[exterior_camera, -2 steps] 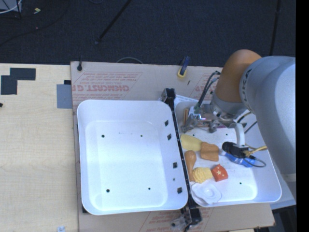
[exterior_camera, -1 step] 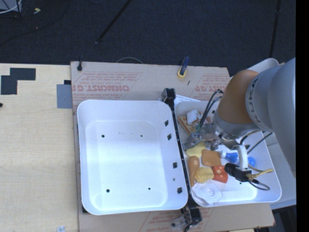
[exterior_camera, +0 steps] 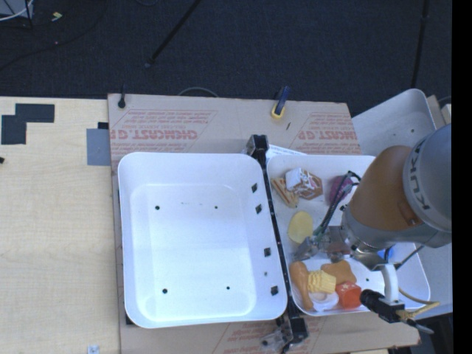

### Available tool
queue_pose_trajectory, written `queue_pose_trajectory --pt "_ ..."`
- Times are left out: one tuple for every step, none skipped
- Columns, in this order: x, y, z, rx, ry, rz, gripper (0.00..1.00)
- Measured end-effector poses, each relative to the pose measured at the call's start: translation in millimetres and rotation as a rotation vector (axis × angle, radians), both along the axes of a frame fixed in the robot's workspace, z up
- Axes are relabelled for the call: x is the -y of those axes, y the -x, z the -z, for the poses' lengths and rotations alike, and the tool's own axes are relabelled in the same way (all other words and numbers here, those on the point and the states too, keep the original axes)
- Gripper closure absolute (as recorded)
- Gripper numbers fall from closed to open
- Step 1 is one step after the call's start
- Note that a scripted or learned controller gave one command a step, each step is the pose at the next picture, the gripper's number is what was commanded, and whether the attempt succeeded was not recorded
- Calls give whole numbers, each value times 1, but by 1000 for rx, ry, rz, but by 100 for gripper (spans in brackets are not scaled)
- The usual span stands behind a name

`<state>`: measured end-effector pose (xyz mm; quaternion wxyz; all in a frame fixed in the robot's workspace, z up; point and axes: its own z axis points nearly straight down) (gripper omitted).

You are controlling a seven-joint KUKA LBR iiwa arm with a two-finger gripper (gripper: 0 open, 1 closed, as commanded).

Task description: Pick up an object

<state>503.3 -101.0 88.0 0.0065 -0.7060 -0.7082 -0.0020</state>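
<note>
- Cardboard (exterior_camera: pixel 221 127) under the bins bears red print, upside down and mirrored, not readable; "KU" shows on the arm (exterior_camera: pixel 413 190)
- The arm covers much of the right bin (exterior_camera: pixel 424 282); gripper (exterior_camera: pixel 332 245) sits low over the toys, and I cannot tell how its jaws stand
- Toys lie in the right bin: yellow piece (exterior_camera: pixel 299 226), cracker (exterior_camera: pixel 321 281), red piece (exterior_camera: pixel 349 296) (others blurred)
- Left bin (exterior_camera: pixel 192 238) is white

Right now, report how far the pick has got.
Done: the arm has reached over the right bin, where the objects lie. In hand: no object can be seen lifted; the yellow piece, the waffle-like piece and the red piece all lie in the bin. Left: the grasp and the lift. The left bin plays no part so far.
</note>
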Motion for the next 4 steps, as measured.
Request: queue_pose_trajectory --pt "0 -89 0 11 12 0 0" --pt "1 -85 -9 1 10 4 100" --pt "47 -79 -53 7 14 7 100" --pt "36 -68 3 3 11 3 100"
